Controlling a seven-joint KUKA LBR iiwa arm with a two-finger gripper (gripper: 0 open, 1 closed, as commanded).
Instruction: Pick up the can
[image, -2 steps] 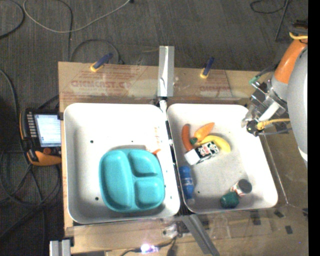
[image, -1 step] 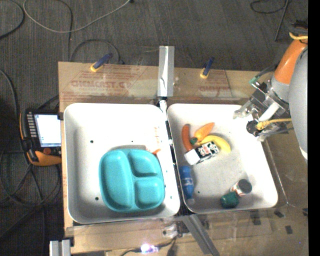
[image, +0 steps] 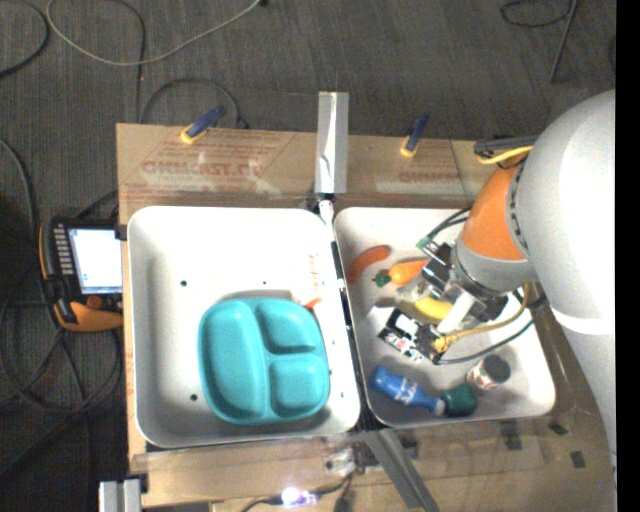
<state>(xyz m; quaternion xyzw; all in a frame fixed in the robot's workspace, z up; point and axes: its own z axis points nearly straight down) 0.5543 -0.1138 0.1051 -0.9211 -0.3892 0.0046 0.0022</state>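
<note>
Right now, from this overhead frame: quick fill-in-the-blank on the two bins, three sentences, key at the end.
1. The turquoise divided tray lies in the ____ bin.
2. The can lies in the ____ bin.
3. The blue bottle has a ____ cap.

Missing words: left; right; green

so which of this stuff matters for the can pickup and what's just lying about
Part of the job:
can, in the right bin's near right corner
gripper, over the right bin

Just lying about:
blue bottle
carrot
orange piece
teal plate in the left bin
</note>
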